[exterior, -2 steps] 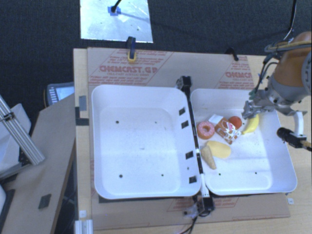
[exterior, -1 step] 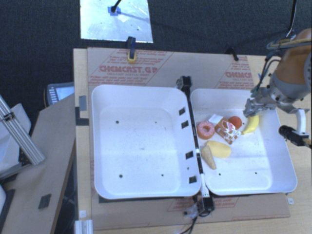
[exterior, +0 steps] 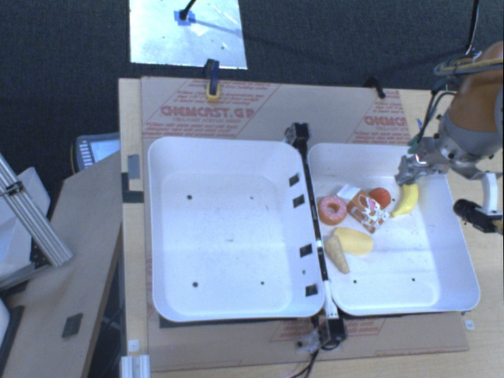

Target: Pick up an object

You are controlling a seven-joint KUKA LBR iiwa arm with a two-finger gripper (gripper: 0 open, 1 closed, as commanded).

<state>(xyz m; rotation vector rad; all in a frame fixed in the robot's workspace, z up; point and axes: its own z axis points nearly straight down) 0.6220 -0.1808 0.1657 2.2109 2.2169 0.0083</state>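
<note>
Pincer (exterior: 413, 169) hung just above the banana (exterior: 406, 199) in the right bin (exterior: 449, 290); its opening could not be told; nothing visibly held. Best to descend straight, straddling the banana's narrow width, clear of the tomato (exterior: 380, 196) beside it.

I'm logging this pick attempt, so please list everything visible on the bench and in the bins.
white bins: two, white, side by side on the bench
banana: one, yellow, right bin, just below the tool
doughnut: one, pink, right bin near the divider
tomato: one, red-orange, right bin, left of the banana
cake slice: one, red and white, between doughnut and banana
lemon: one, yellow, right bin centre
pale wedge: one, tan, beside the lemon
clamp: one, yellow, bench's far edge
arm: one, grey with orange band, from the right
tool: one, grey, above the banana
</note>
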